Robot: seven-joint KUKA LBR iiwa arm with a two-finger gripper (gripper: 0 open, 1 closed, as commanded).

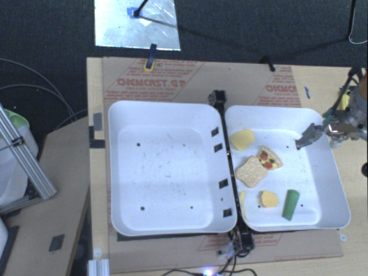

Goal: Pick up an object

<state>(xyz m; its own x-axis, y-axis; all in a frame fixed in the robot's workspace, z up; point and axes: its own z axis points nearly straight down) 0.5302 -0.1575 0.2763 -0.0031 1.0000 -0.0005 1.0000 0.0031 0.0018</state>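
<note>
The right bin [322, 154] holds a pale yellow round piece [242, 138], a pizza slice with red toppings [269, 158], a tan cracker-like square [251, 171], a small yellow chunk [268, 199] and a green cylinder [290, 204]. A thin yellow sliver [242, 199] lies by the bin's left wall. My gripper [309, 136] reaches in from the right edge, above the bin's upper right part, right of the pizza slice and apart from all the objects. Nothing shows between its fingers.
The left bin [167, 165] sits beside the right one, with black clips [218, 148] along the shared divider. Both rest on a cardboard sheet [172, 79]. A shiny metal plate [137, 16] lies beyond the bench. An aluminium frame [26, 160] stands at left.
</note>
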